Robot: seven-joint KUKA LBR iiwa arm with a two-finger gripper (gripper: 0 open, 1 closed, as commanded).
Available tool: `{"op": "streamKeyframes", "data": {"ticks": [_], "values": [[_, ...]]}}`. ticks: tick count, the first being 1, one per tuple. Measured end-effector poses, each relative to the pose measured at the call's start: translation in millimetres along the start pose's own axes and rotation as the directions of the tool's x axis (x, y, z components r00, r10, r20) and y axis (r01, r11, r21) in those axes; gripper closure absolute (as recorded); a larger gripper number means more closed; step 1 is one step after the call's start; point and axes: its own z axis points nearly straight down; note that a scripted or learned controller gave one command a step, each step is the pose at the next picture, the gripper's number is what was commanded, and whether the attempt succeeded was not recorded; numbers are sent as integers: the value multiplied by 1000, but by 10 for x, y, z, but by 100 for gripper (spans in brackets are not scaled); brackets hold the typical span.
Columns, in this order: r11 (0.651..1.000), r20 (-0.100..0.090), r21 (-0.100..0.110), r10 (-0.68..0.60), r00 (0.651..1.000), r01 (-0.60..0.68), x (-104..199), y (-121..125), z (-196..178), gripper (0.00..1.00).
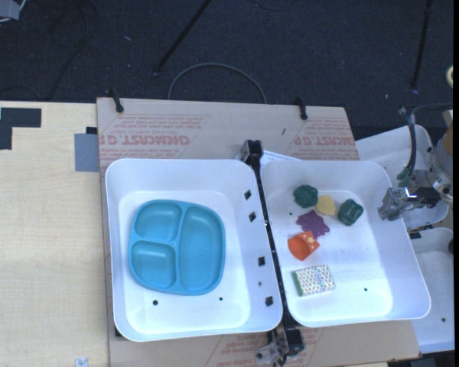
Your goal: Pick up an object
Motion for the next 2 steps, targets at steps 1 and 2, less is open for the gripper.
{"op": "streamKeyframes", "data": {"ticks": [1,2], "values": [[1000,-3,6,-2,1000,2,510,-64,112,100],[1000,-3,5,-3,1000,3,1074,-111,15,100]]}}
